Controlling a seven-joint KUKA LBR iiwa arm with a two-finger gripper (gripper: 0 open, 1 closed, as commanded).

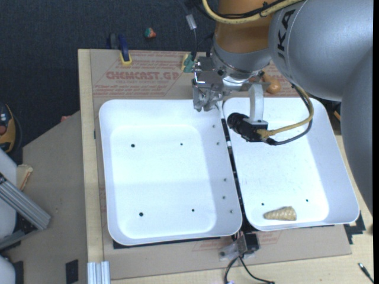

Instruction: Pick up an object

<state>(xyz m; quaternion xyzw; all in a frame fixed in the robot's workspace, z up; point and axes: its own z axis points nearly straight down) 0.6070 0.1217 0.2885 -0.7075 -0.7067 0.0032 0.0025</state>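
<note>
A small tan, ridged object (pixel 280 214) lies near the front edge of the right bin (pixel 308 158). My gripper (pixel 204 102) hangs over the back rim of the left bin (pixel 157 170), close to the divider between the two bins, far from the tan object. Its metal fingers point down and look close together with nothing visible between them. The grey arm with the orange band fills the upper right.
A black cable clip and tan hose (pixel 254 129) dangle from the wrist over the right bin's back left. A blue clamp (pixel 124 46) grips the cardboard board's back edge. An orange item (pixel 272 86) sits behind the right bin.
</note>
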